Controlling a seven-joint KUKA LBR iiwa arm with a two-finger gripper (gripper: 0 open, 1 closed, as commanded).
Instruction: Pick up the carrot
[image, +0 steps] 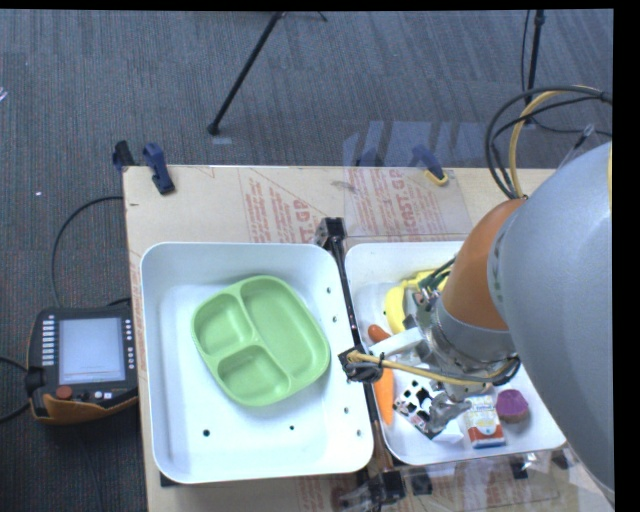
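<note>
Hovering with its state impossible to tell, the pincer (432, 408) is sitting at the carrot's (383, 392) three o'clock, the carrot's long axis running twelve-to-six.

— Where's the carrot (383, 392)?

— In the right bin (540, 432), lying along its left wall, toward the front-left corner.

— How does it look?

— Orange, slim, lengthwise front to back (its middle is hidden, so two orange parts show).
</note>
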